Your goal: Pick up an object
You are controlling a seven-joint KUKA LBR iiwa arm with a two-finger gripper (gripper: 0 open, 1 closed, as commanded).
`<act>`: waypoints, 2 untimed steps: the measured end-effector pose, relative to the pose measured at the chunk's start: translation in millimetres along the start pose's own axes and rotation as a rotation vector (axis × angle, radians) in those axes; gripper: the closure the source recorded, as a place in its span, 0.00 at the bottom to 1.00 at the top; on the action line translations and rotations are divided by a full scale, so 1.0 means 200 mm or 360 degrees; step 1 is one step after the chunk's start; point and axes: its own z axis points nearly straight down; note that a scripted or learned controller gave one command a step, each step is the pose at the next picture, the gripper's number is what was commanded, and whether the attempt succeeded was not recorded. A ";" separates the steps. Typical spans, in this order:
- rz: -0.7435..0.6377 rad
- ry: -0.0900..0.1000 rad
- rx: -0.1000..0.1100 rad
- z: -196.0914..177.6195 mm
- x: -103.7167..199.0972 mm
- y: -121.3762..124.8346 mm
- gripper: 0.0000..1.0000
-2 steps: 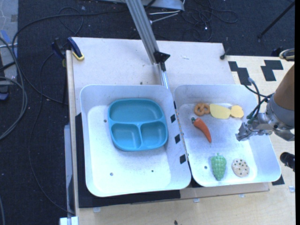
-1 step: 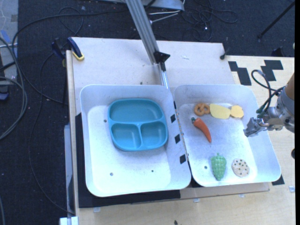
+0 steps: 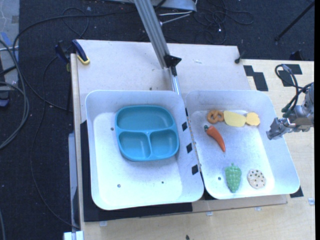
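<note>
The gripper (image 3: 275, 130) hangs over the right bin's (image 3: 280, 149) rim; finger state seems indiscernible, nothing visibly held.

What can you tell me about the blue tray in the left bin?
The blue tray is a light blue, plastic-looking dish with rounded corners and a raised rim. Ridges split it into three compartments: one long one across the far side and two smaller ones side by side on the near side. It lies flat and upright on the floor of the left bin, toward the bin's far right part, slightly rotated. Nothing sits in it, and nothing else touches it.
</note>
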 end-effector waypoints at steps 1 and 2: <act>-0.0002 0.0002 0.0006 0.03 0.23 0.10 1.00; -0.0006 0.0004 0.0006 0.04 0.50 0.18 1.00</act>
